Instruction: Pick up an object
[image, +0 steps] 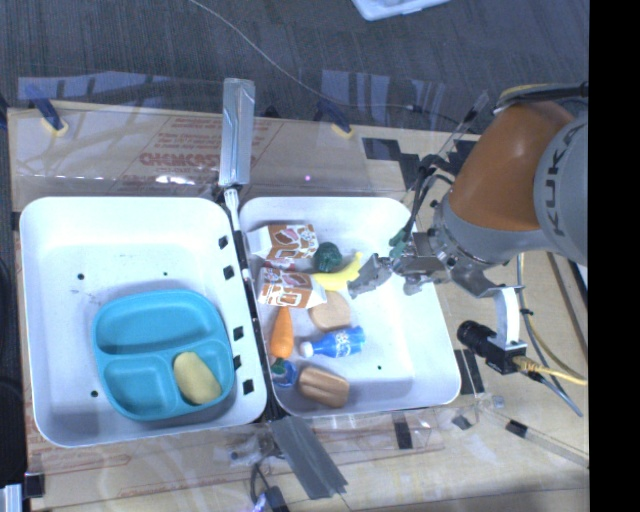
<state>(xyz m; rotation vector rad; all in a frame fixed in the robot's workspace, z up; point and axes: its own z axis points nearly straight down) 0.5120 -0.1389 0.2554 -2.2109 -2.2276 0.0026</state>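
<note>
The counter (560, 440) holds two white bins side by side, and the right bin (425, 345) has a pile of toy food on its left side. The hand (375, 275) hangs low at the 3 o'clock side of the pile, right by the yellow banana (343, 274); whether it is open or closed cannot be told. The banana's long axis runs from 8 o'clock to 2 o'clock, so the hand would do best to pinch it across its thin middle and lift straight up, away from the green toy (328, 258).

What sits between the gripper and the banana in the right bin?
Nothing visible. The gripper hangs over the right bin just right of the banana, with bare bin floor beneath. The green toy touches the banana's left end, on the far side from the gripper.
</note>
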